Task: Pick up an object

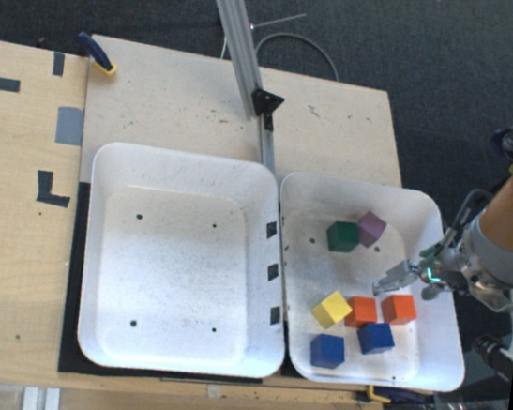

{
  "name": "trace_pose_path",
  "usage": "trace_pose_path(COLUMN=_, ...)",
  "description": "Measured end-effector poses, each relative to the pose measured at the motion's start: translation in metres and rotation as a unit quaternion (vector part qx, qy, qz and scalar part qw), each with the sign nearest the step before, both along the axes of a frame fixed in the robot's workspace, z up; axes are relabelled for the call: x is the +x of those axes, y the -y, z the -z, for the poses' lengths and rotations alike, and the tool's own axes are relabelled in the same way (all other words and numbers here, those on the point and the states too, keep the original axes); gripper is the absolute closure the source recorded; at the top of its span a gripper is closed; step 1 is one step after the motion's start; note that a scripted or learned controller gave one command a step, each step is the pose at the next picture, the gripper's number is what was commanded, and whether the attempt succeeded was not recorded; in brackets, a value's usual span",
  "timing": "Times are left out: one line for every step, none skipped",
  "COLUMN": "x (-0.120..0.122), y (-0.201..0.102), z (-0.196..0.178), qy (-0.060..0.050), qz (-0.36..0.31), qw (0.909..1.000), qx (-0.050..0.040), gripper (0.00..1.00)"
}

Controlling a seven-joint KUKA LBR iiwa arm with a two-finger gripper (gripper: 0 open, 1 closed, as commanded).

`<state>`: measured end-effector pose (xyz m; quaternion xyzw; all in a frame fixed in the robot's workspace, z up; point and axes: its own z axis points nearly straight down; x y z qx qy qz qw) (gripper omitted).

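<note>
At the far left of the frame the wooden bench (9,212) carries a few grey and black tape marks, and a blue and yellow clamp (96,53) sits at the upper left corner of the pale board. A grey metal rail (242,41) slants down from the top centre toward the gap between the bins.

The left bin (98,253) fills the middle of the picture, its white floor speckled with dark dust. The right bin (426,214) lies just beside it, edges touching, in the lower right.

Inside the right bin, the blocks fall into two groups. Near the upper middle of the bin, a green block (342,237) touches a purple block (371,229). Lower down, a yellow block (332,308) sits beside an orange-red block (364,310), with a second orange block (400,309) to its right. Below these, one blue block (328,351) lies near the bin's front wall and another blue block (376,338) sits just under the orange pair.

The arm (508,235) enters from the right edge. Its gripper (395,283) hangs low over the right bin, just above the right-hand orange block. Whether its fingers are apart or together cannot be told, and no block is seen between them.
</note>
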<state>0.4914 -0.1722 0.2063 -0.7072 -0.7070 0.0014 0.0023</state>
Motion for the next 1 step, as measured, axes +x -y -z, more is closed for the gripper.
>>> trace_pose_path(x=0.0010, y=-0.0003, z=-0.0017, qy=0.002, qz=-0.001, qw=1.0000, qx=0.0000, gripper=0.00)
